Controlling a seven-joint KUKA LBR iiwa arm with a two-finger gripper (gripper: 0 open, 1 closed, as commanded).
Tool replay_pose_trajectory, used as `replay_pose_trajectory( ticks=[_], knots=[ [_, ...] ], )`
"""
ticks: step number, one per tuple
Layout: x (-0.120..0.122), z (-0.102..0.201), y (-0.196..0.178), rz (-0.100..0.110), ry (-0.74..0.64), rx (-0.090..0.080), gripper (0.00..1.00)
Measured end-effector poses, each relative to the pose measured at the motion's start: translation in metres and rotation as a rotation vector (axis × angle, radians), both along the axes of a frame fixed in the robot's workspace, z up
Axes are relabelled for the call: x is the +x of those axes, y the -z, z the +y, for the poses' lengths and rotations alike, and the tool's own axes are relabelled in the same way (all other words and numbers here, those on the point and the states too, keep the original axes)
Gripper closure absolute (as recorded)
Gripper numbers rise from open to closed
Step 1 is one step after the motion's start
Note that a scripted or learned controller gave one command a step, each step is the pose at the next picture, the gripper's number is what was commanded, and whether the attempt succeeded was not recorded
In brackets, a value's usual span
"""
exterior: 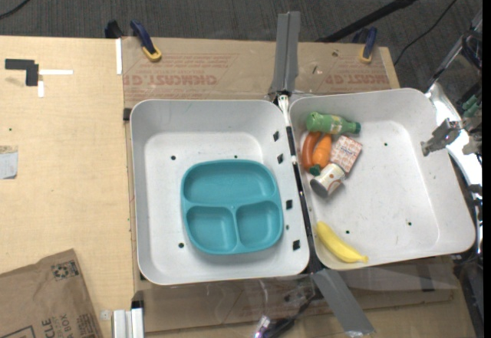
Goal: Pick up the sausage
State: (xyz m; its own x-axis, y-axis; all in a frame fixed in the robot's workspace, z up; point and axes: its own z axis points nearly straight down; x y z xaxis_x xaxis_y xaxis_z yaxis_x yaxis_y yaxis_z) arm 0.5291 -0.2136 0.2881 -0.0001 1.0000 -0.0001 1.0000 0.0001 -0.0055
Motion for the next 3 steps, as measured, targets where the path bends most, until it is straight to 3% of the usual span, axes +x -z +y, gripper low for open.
replay_pose_trajectory(
  ticks=[1, 2, 3],
  knots=[
    [0.06, 0.067, 0.162, -0.003, -0.127, 0.0, 0.0],
    [-0.04, 0.099, 0.184, -0.047, 0.058, -0.018, 0.0],
    [0.009, 0.113, 0.189, -0.022, 0.389, -0.001, 0.0]
  ],
)
